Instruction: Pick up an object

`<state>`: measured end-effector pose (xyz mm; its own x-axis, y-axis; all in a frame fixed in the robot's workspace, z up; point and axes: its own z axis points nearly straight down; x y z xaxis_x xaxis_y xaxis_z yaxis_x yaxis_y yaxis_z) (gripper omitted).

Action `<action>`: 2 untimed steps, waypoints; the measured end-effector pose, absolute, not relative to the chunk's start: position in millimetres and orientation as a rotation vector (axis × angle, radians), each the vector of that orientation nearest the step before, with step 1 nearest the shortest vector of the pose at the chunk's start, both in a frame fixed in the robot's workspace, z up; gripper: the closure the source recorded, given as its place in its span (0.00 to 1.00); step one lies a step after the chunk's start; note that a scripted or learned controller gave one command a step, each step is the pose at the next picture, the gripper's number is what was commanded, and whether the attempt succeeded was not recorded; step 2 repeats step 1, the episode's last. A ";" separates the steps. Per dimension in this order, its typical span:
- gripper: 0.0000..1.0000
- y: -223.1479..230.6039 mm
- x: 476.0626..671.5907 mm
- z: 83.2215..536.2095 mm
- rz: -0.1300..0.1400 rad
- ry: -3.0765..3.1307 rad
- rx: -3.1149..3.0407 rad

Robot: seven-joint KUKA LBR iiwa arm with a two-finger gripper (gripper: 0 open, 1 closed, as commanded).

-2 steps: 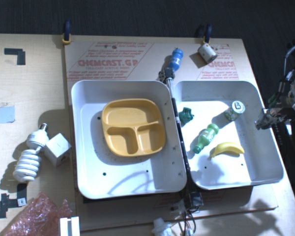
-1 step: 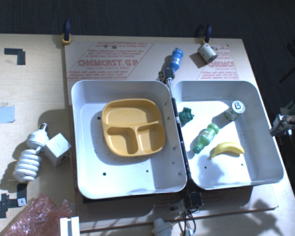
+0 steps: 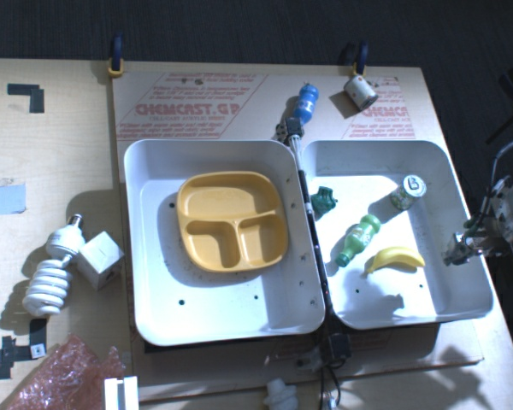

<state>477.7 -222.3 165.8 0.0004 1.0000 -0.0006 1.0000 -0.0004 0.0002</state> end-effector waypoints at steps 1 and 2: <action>1.00 -222.6 478.6 211.2 0.000 2.222 2.216; 1.00 -222.6 478.6 211.2 0.000 2.222 2.216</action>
